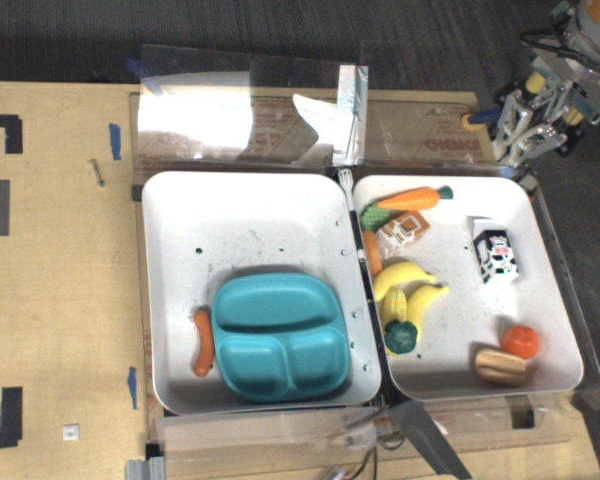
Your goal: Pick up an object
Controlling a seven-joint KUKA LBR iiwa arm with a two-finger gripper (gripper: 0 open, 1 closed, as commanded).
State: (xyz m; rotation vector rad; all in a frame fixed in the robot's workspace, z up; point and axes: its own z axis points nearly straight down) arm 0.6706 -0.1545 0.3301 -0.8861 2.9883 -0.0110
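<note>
Two white bins are seen side by side on the tabletop [50,268]. In the left bin [180,218], a teal tray [278,336] with three parts is laid near the front. A small orange sausage [203,341] is laid just beside the tray, on its left.

More toys are kept in the right bin [550,268]. A carrot [408,201] with green ends is laid at the far left of that bin. A small snack pack [400,230] is set just near it. Two bananas [408,286] are laid close to the left wall, and a dark green toy [401,337] is touched by them at the near end (what kind of toy cannot be told). A thin orange thing [370,252] is pressed along the left wall. A small box [495,252] with black and white spots is set toward the far right. An orange ball [521,341] is found at the near right, and a brown bun [500,365] is laid just beside it.

The gripper [533,118] is seen at the far right, outside the bins and past the far corner of the right bin. It is held up off the toys, well apart from them. Nothing is seen between the fingers; whether they are spread or closed cannot be told.

A clear plastic sheet [250,118] is stood behind the left bin.
</note>
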